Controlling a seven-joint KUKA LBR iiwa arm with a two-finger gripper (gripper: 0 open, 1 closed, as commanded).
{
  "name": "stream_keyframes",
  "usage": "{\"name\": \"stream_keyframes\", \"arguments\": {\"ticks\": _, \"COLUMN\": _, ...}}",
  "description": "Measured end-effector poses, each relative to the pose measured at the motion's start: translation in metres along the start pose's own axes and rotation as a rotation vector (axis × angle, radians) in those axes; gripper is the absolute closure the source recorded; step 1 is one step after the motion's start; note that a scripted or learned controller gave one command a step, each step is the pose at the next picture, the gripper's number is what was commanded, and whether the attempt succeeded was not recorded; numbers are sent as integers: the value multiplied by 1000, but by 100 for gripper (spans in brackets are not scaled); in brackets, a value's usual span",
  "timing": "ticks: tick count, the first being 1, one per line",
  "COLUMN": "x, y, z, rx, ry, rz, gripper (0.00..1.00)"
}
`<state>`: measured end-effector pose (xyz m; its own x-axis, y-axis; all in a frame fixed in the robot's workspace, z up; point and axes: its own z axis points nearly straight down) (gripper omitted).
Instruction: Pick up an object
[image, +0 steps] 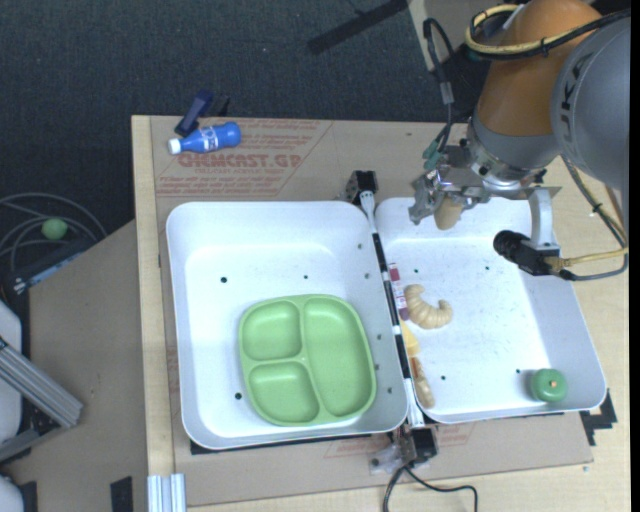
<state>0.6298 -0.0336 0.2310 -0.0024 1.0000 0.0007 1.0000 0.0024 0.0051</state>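
Two-finger metal gripper (447, 205) hangs at the far edge of the right shallow white bin (560, 300), fingers closed on a small tan rounded object (450, 214), apparently clear of the floor. Nearer than the gripper: curled beige croissant-shaped piece (427, 309); small green round toy (547, 384) further right. Green three-compartment plastic plate (305, 357) sits in the left white bin (200, 260).
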Motion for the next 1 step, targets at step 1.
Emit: {"name": "stream_keyframes", "arguments": {"ticks": 1, "x": -10, "y": -55, "z": -2, "rx": 7, "ry": 0, "rz": 3, "gripper": 100}}
